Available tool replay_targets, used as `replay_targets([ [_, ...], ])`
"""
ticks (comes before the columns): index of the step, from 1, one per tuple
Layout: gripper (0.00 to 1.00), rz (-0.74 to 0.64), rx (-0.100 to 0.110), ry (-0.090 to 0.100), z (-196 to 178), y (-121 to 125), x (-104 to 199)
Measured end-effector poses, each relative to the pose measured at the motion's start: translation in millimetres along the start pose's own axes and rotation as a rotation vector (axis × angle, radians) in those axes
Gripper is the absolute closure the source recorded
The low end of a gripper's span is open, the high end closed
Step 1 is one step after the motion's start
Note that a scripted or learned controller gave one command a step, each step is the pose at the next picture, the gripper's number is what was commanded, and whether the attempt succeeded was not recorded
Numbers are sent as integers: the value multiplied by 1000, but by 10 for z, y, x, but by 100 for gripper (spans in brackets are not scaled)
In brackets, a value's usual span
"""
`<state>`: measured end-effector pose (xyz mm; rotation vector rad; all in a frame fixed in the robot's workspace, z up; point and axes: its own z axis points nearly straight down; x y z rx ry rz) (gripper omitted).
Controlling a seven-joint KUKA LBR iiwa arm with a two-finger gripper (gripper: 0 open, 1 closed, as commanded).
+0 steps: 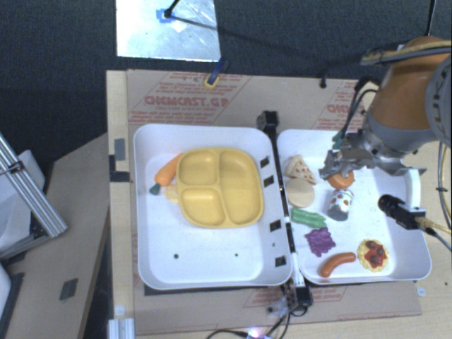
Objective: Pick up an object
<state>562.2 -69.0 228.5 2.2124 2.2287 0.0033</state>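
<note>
Small orange object (342, 179) in the right bin's upper middle, partly covered from above, just above a white spotted cup (340, 203), right of a pizza slice (299, 168)

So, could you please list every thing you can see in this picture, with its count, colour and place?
Bins: two, white, side by side.
Divided plate: one, yellow, left bin.
Carrot: one, orange, left bin, beside the plate.
Pizza slice: one, tan, right bin.
Green vegetable: one, right bin.
Grapes: one bunch, purple, right bin.
Sausage: one, reddish, right bin.
Small pizza: one, yellow and red, right bin.
Arm: grey and orange.
Hand: over the right bin.
</note>
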Motion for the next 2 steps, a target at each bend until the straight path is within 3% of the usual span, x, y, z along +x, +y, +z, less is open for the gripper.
replay_targets([
  [2, 100, 2, 2, -1, 102, 127, 35],
])
